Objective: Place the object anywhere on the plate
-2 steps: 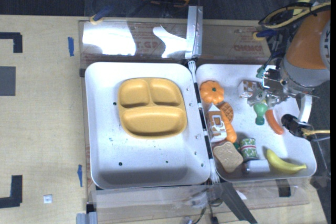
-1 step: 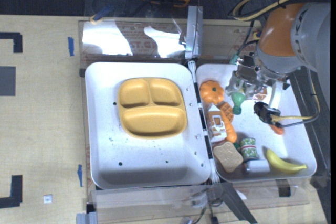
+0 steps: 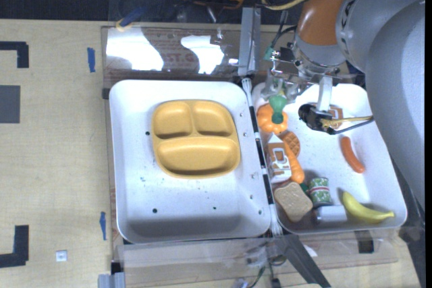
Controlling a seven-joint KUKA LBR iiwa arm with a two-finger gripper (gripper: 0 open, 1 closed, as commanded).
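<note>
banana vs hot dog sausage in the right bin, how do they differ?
Colour: the banana is yellow, the sausage orange-red. Size: the banana looks longer and thicker than the sausage. Shape: the banana curves, the sausage is nearly straight. Place: the banana lies at the right bin's near corner, the sausage further back along its right side. Both lie flat, apart from the gripper.

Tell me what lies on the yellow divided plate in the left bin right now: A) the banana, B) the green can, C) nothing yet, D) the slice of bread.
C: the plate is bare, while the banana, bread slice and green can all lie in the right bin.
</note>
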